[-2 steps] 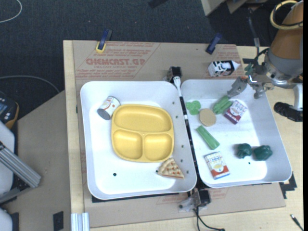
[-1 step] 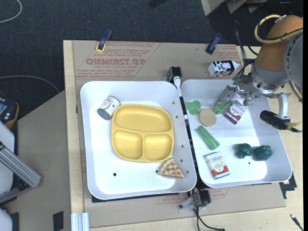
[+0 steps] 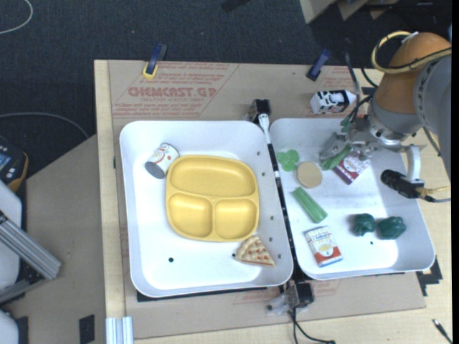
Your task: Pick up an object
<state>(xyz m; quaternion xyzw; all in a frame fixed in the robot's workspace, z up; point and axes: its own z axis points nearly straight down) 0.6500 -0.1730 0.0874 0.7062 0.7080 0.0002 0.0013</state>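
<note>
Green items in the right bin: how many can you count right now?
5. A round green piece at the bin's left edge, a green stick mid-bin, two dark green lumps at right, a green strip by the gripper. More may be hidden under the arm.

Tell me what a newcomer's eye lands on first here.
The big yellow three-compartment plastic plate filling the middle of the left white bin, with a waffle-patterned toy pizza slice by its lower right corner. Then the grey arm's claw, low over the upper part of the right white bin, near a round tan disc.
</note>
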